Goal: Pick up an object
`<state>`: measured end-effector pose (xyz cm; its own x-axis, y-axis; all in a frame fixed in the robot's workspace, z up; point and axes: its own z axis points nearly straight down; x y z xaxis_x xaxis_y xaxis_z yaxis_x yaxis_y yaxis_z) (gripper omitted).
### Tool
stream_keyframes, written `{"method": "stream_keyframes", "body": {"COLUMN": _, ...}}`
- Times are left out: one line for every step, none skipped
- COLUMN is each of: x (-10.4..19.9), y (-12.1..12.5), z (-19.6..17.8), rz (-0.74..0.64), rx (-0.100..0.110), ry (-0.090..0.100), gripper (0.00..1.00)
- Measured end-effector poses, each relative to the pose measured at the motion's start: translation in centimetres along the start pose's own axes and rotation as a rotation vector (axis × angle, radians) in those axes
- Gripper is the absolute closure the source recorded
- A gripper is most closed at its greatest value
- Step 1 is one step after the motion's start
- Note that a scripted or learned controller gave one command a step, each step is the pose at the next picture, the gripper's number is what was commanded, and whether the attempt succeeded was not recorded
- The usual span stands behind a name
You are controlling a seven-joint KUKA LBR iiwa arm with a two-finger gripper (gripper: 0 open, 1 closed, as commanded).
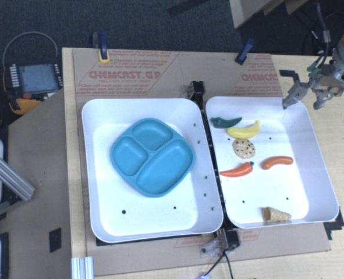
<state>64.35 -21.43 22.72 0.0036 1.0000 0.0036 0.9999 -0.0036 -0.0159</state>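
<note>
The pincer (304, 97) hangs above the far right corner of the right bin (317, 156), its two fingers spread apart with nothing between them: one fingertip (288, 102) reaches down and left over the bin's far rim, the other sits closer to the wrist. Every candidate for the pick lies from there toward the near left, down into the bin. Nearest is the yellow banana (244, 131), its long axis running roughly across the bin, left to right, with a dark green pepper (225, 121) touching or just beside it on the far left. Just beside the banana on the near side is a round speckled cookie (243, 149). Farther on lie an orange-red sausage (276, 163), long axis nearly left to right with a slight tilt, and a carrot (236, 170) lying much the same way, its green end pointing toward the sausage. A tan wedge (275, 215) rests well apart, near the bin's front rim. In my judgement the sausage is the cleanest target, since it stands alone, so the pincer would have to travel inward and descend, closing across its short width. The left bin (102, 202) on the worktop (177, 68) carries a blue divided plate (152, 163).
</note>
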Motion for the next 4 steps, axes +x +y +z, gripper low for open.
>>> {"method": "stream_keyframes", "body": {"x": 0.1, "y": 0.3, "z": -1.0, "rz": -0.004, "rx": -0.015, "ry": -0.003, "gripper": 0.00}}
{"method": "stream_keyframes", "body": {"x": 0.7, "y": 0.2, "z": 5.3, "rz": -0.005, "rx": -0.009, "ry": -0.002, "gripper": 0.00}}
{"method": "stream_keyframes", "body": {"x": 0.8, "y": -0.7, "z": 10.9, "rz": -0.004, "rx": -0.012, "ry": -0.002, "gripper": 0.00}}
{"method": "stream_keyframes", "body": {"x": 0.9, "y": -0.7, "z": 14.5, "rz": -0.005, "rx": -0.011, "ry": -0.002, "gripper": 0.00}}
